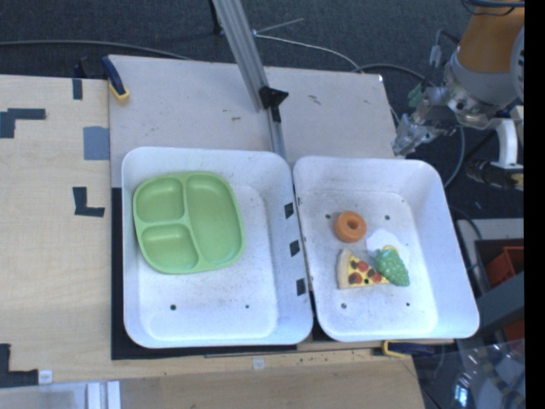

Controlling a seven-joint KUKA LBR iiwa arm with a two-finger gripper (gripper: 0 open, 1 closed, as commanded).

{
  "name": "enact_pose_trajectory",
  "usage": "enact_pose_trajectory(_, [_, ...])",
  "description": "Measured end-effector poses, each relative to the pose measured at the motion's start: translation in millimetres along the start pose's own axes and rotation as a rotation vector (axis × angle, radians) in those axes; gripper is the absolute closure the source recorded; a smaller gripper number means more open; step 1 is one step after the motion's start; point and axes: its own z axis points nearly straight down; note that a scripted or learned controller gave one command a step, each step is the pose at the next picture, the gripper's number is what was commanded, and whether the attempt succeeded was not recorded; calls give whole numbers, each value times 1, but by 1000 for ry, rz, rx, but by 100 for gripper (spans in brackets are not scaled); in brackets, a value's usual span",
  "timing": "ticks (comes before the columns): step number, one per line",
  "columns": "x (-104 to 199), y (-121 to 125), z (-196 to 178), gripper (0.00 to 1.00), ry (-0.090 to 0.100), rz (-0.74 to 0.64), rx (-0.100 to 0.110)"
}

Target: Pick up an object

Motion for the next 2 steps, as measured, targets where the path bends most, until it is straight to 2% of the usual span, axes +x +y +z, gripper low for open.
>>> enact_pose_trajectory(1, [53,-7,19,100,2,-4,8])
enact_pose_trajectory(2, [106,-20,17,100,3,-5,7])
